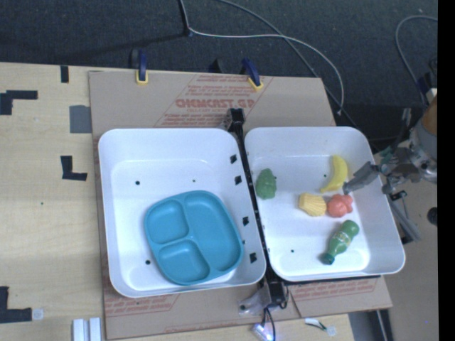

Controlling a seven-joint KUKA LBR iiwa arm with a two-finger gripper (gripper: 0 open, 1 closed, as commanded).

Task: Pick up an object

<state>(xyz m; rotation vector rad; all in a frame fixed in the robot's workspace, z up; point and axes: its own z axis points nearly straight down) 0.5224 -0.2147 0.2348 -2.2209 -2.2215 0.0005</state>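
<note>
A: Nearest the lens, at the lower edge: a small metal clamp [264, 304] gripping the joint where the two bins meet. Just above it, to the left, a light-blue plastic divided plate with three compartments [192, 237], lying flat in the left shallow white bin [117, 162], toward that bin's near side

B: Noted. Right shallow white bin [298, 144]?

A: Five toy foods. Green plastic bottle with a darker cap [338, 241] lying tilted near the front right corner. Further back, yellow ridged corn-like piece [312, 204] touching a pinkish-red rounded fruit [340, 205] on its right. Yellow toy banana [337, 172] behind those two, curved, close to the red fruit but apart from it. Green leafy lump [266, 183] off alone by the bin's left wall, well apart from the rest

B: Gripper?

A: Two-finger gripper [355, 180] reaching in over the right rim, low, tip between the banana and the red fruit, just beside both. One dark finger [362, 175] visible, angled down-left. Spread of the fingers: cannot tell from this angle. Nothing seen clasped. Grey wrist and cabling [405, 165] trailing off past the bin's right wall

B: Bench?

A: Brown printed cardboard sheet [206, 98] under both bins, held at the far edge by two blue-and-yellow clips [141, 68]; black cables [213, 20] looping across dark carpet beyond
</note>
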